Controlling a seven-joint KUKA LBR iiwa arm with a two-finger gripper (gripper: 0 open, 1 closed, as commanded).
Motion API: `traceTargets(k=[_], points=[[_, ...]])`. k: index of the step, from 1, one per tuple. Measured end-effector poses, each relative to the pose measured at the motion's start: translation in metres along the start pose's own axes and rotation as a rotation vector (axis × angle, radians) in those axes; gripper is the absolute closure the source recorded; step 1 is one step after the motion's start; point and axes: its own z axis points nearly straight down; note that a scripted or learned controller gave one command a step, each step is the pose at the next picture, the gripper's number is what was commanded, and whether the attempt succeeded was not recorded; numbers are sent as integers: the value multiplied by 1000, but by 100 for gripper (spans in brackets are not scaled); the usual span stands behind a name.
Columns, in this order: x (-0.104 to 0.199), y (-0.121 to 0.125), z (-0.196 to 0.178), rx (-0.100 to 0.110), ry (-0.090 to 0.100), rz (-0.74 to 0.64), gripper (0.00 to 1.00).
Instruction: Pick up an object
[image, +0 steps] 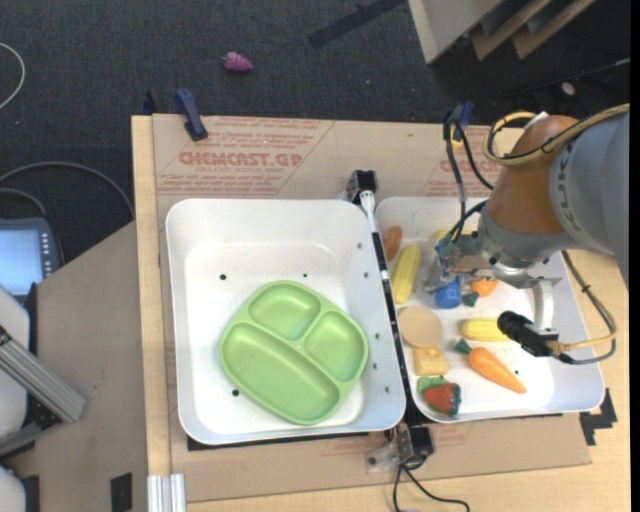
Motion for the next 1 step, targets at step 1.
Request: traceTargets(k=[1], points=[[46,-43,-95,-4,4,-8,100]])
